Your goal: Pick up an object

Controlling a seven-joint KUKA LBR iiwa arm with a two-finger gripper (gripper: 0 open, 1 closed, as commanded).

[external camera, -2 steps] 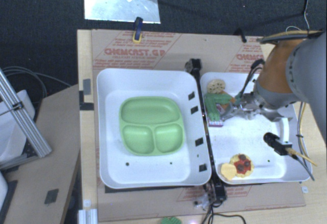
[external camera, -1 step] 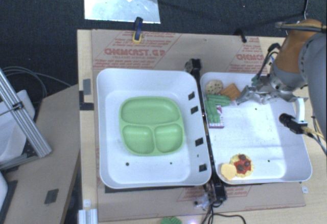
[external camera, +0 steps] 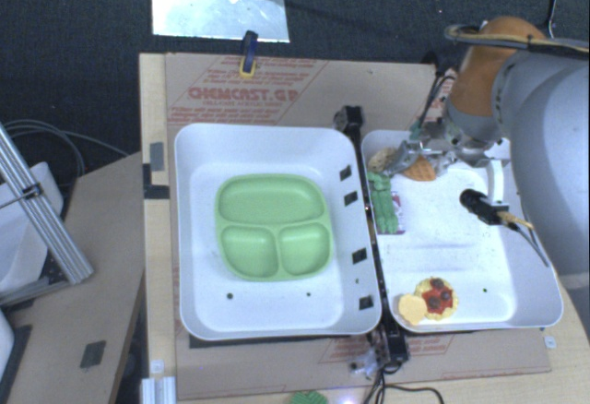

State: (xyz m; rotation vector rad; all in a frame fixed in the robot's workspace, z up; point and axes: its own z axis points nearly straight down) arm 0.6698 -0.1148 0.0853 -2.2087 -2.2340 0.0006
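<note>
The gripper (external camera: 403, 160) hangs low at the right bin's (external camera: 535, 305) eleven o'clock corner; whether its fingers are spread or pinching, I cannot tell. An orange-tan object (external camera: 422, 172) lies just beside it at four o'clock, a pizza toy (external camera: 430, 299) sits at six, and a green divided plate (external camera: 274, 226) fills the left bin (external camera: 198, 301).

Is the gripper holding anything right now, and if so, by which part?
Cannot be told. The gripper sits low in the right bin, right against an orange-tan item, but no grip shows from this angle.
</note>
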